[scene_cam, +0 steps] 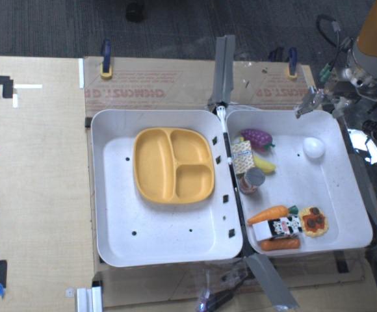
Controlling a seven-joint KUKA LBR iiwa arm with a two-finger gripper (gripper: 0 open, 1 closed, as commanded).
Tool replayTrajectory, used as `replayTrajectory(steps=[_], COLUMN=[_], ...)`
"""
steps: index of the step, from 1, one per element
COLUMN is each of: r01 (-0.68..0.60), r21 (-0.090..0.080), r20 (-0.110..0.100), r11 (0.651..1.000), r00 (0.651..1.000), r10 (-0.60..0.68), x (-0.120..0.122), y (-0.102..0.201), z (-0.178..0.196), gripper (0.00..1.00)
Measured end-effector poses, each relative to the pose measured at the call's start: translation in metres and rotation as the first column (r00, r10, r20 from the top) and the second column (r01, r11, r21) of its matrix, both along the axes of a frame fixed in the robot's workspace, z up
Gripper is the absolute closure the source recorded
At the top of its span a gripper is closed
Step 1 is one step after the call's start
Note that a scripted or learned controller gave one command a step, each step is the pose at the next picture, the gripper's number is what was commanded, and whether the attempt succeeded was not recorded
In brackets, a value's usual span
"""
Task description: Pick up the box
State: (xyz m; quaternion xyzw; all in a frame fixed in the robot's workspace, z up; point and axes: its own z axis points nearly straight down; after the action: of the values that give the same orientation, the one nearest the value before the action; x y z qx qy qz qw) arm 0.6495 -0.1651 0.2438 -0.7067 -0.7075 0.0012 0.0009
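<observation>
Hand [307,104], its opening not discernible, poised over the right bin's [344,142] far rim; the box [278,227], wedged between carrot [267,214] and sausage [280,244], is best approached vertically.

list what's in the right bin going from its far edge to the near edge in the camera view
purple grapes → white ball → banana → can → carrot → box → sausage

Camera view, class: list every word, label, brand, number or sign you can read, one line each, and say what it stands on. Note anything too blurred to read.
"CHEMCAST GP", red print seen upside down, repeated, on the brown protective sheet behind the bins.
Box in the right bin: patterned print, too small to read.
Black-and-white carton by the carrot: markings too blurred to read.
</observation>
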Motion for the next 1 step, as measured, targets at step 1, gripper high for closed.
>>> replayTrajectory(steps=[1], r01=[-0.035], r21=[-0.002], r20=[0.002], r11=[0.999], r00=[0.999], r10=[0.035], x=[0.0005], y=[-0.0044], z=[0.0057], gripper=[0.00])
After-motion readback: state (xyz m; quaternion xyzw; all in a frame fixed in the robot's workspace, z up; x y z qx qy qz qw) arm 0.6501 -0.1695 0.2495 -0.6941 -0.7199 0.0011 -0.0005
